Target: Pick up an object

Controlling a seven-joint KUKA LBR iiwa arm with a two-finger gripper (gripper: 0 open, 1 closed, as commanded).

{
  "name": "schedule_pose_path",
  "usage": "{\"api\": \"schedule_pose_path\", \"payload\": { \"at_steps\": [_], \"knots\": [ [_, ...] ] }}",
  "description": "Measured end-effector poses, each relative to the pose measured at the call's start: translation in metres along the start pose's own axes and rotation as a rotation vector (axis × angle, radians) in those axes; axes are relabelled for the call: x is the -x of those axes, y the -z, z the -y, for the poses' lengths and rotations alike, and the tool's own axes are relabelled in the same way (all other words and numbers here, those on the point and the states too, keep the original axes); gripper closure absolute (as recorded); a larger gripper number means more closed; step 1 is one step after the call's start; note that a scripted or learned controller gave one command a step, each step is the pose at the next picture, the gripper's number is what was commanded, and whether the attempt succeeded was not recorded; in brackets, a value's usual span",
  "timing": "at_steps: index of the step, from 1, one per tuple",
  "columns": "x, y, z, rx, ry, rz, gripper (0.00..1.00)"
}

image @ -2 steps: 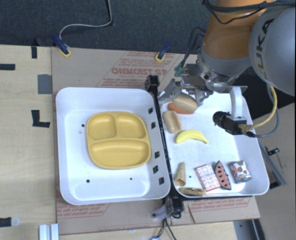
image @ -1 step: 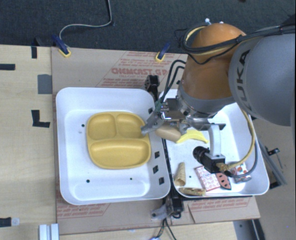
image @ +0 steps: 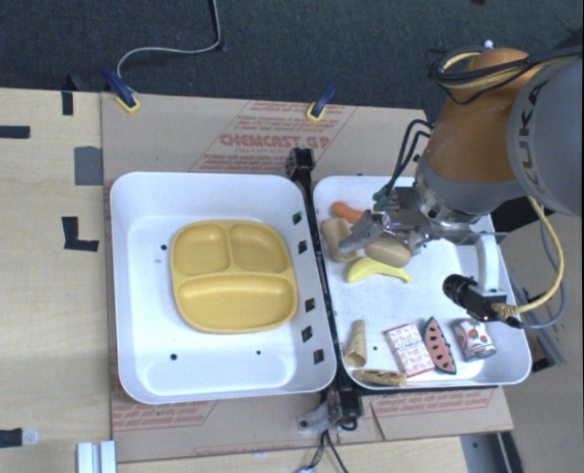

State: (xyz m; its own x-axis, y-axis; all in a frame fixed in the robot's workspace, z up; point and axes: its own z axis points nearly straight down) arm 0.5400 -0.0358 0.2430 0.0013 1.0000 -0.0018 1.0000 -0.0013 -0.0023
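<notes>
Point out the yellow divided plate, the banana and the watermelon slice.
Yellow divided plate point(image: 235, 275): camera view, on its large lower compartment.
Banana point(image: 376, 273): camera view, on the middle of its curve.
Watermelon slice point(image: 440, 346): camera view, on its red flesh.

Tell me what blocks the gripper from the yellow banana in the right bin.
Nothing visible does. The gripper hangs just above the curved yellow banana; a tan rounded piece lies against the banana's upper side and may crowd a grasp.

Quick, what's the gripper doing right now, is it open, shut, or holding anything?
Gripper: low in the right bin, over the tan toy and banana. Grip state cannot be told.
</notes>
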Motion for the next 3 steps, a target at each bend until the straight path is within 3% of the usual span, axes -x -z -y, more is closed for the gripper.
{"api": "schedule_pose_path", "payload": {
  "at_steps": [1, 2, 3],
  "knots": [
    [-0.009, 0.022, 0.056, 0.000, 0.002, -0.002, 1.00],
    [0.001, 0.013, 0.022, 0.000, 0.003, -0.002, 1.00],
    [-0.015, 0.023, -0.027, 0.001, 0.003, -0.002, 1.00]
  ]
}}
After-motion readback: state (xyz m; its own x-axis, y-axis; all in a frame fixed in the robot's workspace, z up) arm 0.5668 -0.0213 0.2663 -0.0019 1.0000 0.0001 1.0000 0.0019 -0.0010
